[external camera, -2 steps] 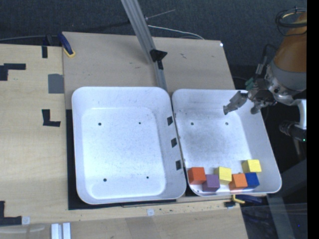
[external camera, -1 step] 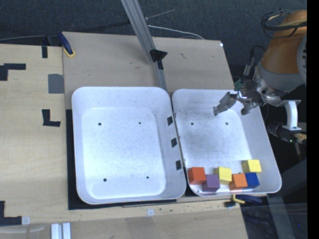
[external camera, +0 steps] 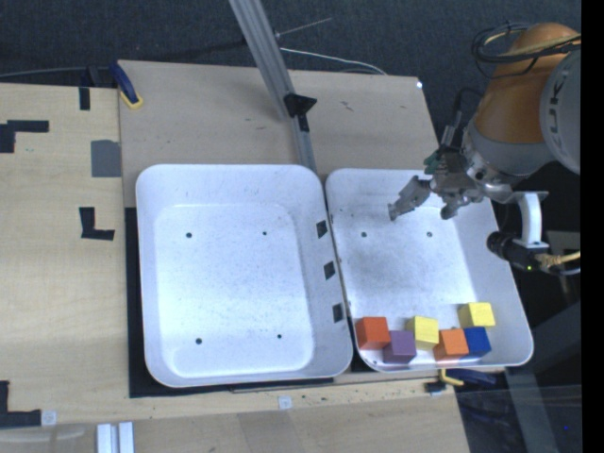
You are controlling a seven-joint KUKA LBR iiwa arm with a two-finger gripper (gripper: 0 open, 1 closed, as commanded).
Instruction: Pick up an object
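Observation:
Several small blocks lie along the near edge of the right bin: an orange block, a purple block, a yellow block, another orange block, a blue block and a second yellow block. My gripper hangs over the far part of the right bin, well away from the blocks. Its two fingers are spread apart with nothing between them.
The left bin sits beside the right one, with black clips along their shared wall. A slanted metal rail runs down from the top toward the bins' junction. Wooden bench surface extends to the left.

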